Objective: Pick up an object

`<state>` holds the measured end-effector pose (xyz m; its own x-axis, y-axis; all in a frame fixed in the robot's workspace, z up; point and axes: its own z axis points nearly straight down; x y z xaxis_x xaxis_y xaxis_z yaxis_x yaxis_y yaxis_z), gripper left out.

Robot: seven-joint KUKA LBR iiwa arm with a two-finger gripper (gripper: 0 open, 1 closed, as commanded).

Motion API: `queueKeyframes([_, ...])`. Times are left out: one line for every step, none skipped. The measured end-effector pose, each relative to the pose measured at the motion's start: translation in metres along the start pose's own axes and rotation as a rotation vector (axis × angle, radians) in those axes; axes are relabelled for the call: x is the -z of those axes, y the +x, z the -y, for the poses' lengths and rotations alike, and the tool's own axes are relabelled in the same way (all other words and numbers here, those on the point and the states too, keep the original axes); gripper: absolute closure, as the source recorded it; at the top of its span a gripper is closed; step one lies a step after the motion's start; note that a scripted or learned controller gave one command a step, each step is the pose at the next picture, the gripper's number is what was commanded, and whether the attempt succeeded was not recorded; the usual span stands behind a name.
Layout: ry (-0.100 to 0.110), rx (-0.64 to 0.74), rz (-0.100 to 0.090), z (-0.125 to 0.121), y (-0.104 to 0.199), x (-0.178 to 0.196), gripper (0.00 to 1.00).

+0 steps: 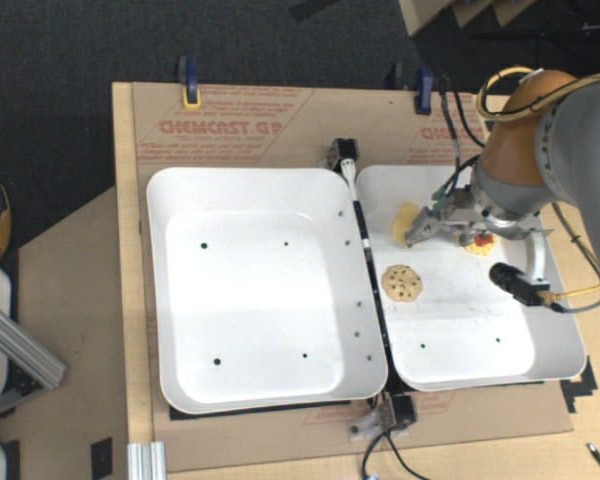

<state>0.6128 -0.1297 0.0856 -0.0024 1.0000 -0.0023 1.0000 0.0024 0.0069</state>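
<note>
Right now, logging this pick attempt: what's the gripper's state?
Gripper: down in the right white bin, at a pale yellow object; open or closed cannot be told.

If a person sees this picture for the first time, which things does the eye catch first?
First the grey arm with its orange band, reaching in from the right over the right bin. Its tool is low beside a yellow object near that bin's upper left. Below them lies a round cookie; the left bin is large and white.
</note>
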Motion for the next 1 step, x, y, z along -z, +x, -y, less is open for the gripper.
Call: queueKeyframes([0.0, 0.003, -0.001, -0.0568, 0.0346, -0.0003, 0.0])
